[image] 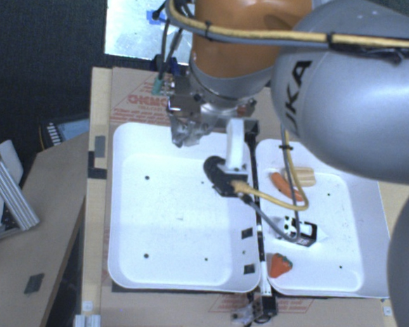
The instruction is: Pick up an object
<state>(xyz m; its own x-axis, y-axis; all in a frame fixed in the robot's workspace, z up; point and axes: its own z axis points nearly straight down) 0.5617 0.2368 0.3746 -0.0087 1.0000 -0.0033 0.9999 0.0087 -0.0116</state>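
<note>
The pincer [186, 134] is hanging over the far rim of the left bin [165, 220], below the orange band of the grey arm [350, 100] that is reaching in from the right. Its tip is showing too dimly here, so I cannot tell whether it is released or clenched. Every thing on offer for picking is lying to the pincer's right and nearer the camera, across the divide in the right bin [340, 226]. The orange carrot-like piece [289, 188] is lying closest to the pincer, with a tan block [303, 176] just beside it on its far side. Nearer the camera again, a small black-and-white thing [302, 232] is sitting well apart from the pincer. The red-orange piece [279, 265] is resting farthest from it, close against the right bin's left wall at the near end.
</note>
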